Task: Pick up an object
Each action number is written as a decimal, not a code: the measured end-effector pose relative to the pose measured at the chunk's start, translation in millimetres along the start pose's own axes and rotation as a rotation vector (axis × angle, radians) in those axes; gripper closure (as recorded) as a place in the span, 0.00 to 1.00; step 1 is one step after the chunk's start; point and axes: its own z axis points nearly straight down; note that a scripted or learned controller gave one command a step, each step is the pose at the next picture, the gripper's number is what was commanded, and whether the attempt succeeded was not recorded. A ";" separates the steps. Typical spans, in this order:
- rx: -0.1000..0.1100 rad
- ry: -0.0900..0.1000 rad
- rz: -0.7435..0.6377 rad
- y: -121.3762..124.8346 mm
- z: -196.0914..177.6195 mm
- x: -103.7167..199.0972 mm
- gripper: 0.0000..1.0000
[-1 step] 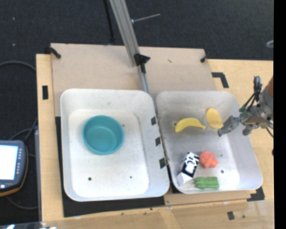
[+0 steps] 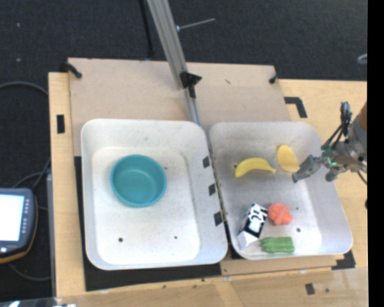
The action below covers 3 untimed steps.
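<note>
- The gripper is seen at the right side of the right bin, reaching in from the right; whether it is released or clenched cannot be told, as that part is small and blurred.
- Nothing is seen to be held by it.
- Just beside it, to its left, a yellow lemon-like piece lies on the bin floor; this is judged the most readily taken object.
- A banana lies a little further left, near the lemon-like piece but apart from it.
- Toward the near edge of the same bin, a red lumpy piece, a black-and-white carton and a green piece are grouped closely; a grasp there would risk nudging neighbours.
- A good pick is judged to call for the tool being centred over one isolated object before descent, so that it is not pushed aside.
- The left bin bears a teal bowl, well apart from the tool.
</note>
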 end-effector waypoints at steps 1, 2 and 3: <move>0.007 -0.002 0.003 -1.8 63.2 -1.2 0.00; 0.005 -0.003 0.006 6.7 112.3 -5.8 0.00; 0.003 -0.004 0.007 6.5 124.3 -7.6 0.00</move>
